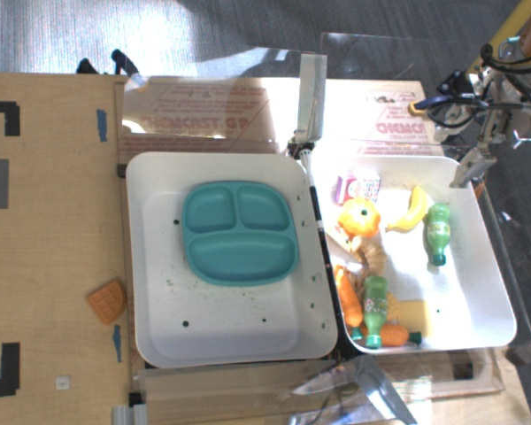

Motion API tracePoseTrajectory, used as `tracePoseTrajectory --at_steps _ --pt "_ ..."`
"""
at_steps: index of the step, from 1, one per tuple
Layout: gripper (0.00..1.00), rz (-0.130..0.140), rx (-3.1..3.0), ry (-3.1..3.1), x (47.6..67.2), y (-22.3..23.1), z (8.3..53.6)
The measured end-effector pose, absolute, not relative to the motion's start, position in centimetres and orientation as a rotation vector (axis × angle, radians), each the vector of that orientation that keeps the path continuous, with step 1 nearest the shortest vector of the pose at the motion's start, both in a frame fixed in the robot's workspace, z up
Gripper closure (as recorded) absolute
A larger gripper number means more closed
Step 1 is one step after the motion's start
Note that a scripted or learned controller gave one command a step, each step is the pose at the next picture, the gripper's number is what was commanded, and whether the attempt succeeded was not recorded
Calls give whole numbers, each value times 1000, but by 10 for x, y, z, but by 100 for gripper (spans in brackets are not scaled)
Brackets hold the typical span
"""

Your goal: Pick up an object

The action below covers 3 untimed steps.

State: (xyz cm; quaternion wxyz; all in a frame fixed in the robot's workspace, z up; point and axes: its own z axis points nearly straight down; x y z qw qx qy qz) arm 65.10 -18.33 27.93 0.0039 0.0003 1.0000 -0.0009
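Mostly illegible: pink packet (357, 187) print, mirrored bench lettering (401, 131)

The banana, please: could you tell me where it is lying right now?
The banana lies in the right bin, toward its far side, between the orange toy and a green bottle.

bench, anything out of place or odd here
One thing: a small waffle-like orange piece lies on the brown board, outside the left bin, apart from the toys piled in the right bin. The teal tray sits flat.
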Motion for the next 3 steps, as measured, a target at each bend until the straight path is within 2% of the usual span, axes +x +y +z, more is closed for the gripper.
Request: tracePoseTrajectory --at_steps 1,2,3 --pt "0 3 36 3147 655 -223 145" --pt "0 -3 117 3128 645 -210 89" --pt "0 0 214 3126 607 -188 88"
